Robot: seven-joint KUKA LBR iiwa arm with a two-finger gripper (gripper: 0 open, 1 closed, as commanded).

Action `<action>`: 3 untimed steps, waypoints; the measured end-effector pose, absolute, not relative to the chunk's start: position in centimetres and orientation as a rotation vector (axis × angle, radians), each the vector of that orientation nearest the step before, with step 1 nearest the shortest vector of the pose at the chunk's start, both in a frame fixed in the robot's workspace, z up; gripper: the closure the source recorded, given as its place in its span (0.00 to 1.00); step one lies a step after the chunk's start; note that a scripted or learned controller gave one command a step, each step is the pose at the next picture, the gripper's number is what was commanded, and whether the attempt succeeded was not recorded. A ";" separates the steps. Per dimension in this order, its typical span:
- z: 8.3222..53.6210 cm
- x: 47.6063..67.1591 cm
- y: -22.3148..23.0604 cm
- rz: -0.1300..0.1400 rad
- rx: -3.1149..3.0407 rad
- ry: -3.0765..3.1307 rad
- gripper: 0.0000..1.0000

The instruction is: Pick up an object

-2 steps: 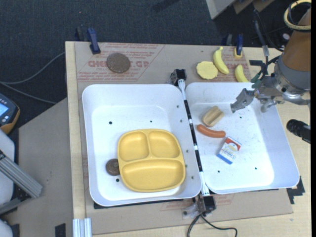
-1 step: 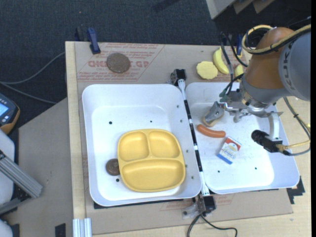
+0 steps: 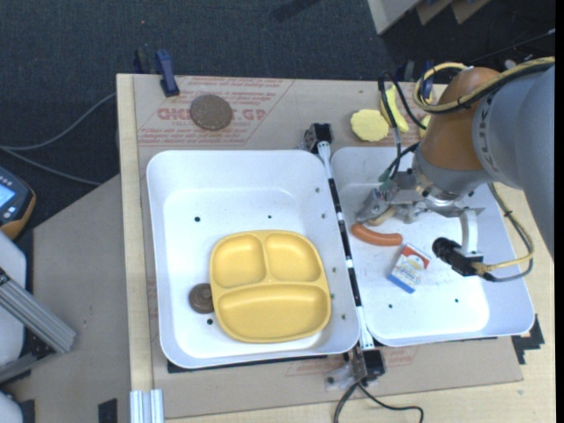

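The arm (image 3: 493,122) reaches over the right bin (image 3: 493,320), its hand (image 3: 388,208) low near the bin's left wall, just above a sausage (image 3: 377,234); its grip cannot be told. The left bin (image 3: 176,201) carries a yellow tray (image 3: 267,285). A small carton (image 3: 408,268) lies mid-bin, right of the sausage.

Claw (image 3: 381,208) low, arm (image 3: 493,122) bent over
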State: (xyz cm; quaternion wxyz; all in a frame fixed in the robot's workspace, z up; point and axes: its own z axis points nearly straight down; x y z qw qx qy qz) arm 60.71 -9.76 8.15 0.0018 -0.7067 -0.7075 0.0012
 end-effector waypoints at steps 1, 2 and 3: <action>8.5 60.1 -9.1 0.002 -2.219 -2.219 0.00; 9.5 60.2 -9.1 0.000 -2.222 -2.219 1.00; 9.5 60.2 -9.1 0.001 -2.222 -2.219 0.00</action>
